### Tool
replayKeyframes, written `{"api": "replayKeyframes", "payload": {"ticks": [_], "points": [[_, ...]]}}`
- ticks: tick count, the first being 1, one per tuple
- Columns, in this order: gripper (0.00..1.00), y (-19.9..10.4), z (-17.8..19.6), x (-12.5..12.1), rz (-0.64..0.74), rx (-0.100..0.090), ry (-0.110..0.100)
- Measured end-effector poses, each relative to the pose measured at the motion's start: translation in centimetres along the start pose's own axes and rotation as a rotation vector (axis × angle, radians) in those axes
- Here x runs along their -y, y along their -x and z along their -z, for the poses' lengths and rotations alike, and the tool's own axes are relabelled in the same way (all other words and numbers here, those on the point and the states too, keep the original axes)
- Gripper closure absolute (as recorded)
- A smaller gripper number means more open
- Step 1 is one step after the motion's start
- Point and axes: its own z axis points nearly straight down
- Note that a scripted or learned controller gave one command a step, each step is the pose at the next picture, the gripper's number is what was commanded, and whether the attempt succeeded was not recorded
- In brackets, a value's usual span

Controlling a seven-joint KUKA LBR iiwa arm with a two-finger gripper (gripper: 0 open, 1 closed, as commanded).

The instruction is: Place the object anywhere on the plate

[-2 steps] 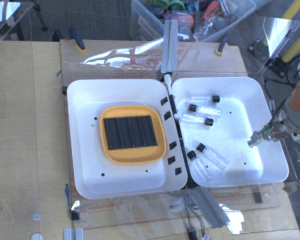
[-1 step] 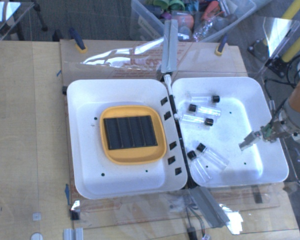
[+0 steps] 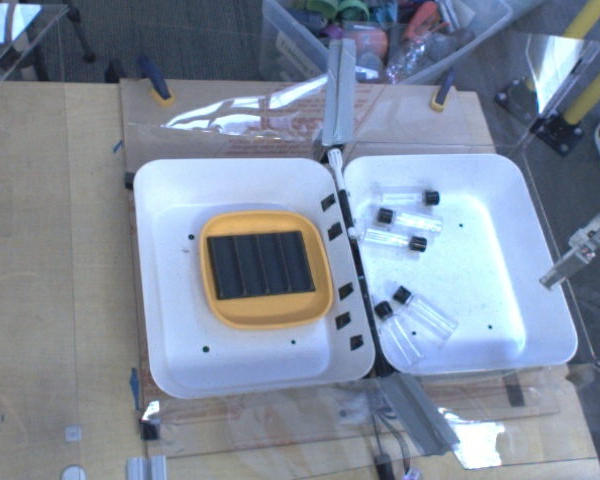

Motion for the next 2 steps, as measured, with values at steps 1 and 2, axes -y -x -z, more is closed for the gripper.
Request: {"api": "replayKeyframes", "payload": {"ticks": [1,2], "points": [[1.00,0.2,1.1,0.0,-0.004,0.005,0.004],[1.00,3.1,12.0,-3.7,0.105,0.000,0.000]]}}
